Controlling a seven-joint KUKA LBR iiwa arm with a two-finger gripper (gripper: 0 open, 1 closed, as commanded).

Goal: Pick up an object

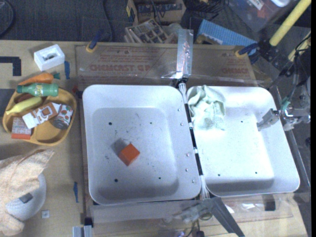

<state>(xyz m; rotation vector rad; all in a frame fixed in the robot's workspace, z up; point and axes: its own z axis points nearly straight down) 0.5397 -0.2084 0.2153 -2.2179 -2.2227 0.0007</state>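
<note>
1. The gripper (pixel 270 118) hangs at the right bin's (pixel 247 172) right rim; whether its fingers are open or shut, I cannot tell.
2. Well to the fingers' left, an orange block (pixel 130 154) sits mid-floor in the left bin (pixel 98 107): probably light, stiff, flat-sided, best pinched across opposite faces.
3. Nearer the fingers, a crumpled pale cloth (pixel 206 110) lies soft and floppy against the bins' divide; pinch a raised fold.
4. The block has open room all round, with the bin walls well clear.
</note>
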